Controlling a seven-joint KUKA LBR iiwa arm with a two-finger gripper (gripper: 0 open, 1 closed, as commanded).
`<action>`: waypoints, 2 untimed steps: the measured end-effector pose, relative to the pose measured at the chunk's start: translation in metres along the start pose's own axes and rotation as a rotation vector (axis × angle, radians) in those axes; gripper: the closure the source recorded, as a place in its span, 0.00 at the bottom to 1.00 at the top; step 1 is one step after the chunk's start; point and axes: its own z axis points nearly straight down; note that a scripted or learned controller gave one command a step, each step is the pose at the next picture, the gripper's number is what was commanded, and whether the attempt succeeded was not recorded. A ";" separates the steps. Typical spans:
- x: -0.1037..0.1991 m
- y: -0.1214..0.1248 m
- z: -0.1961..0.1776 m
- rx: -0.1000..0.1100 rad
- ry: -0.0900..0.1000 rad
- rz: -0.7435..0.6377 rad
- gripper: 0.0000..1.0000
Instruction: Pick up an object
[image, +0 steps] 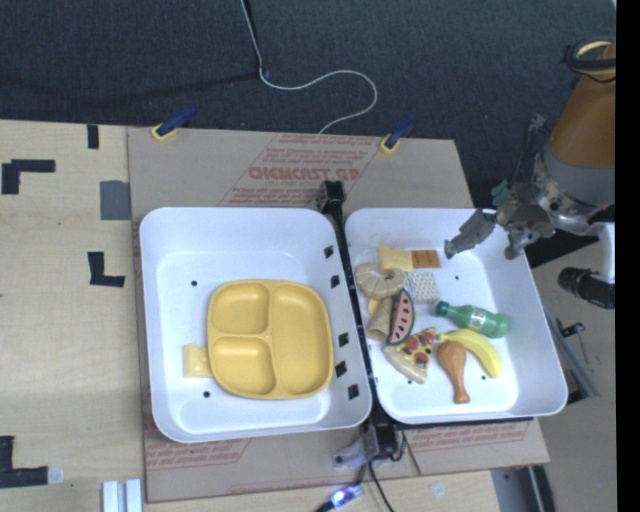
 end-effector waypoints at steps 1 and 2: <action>0.000 0.002 -0.007 -0.012 -0.002 -0.003 0.00; -0.001 0.000 0.057 -0.006 -0.002 -0.003 0.00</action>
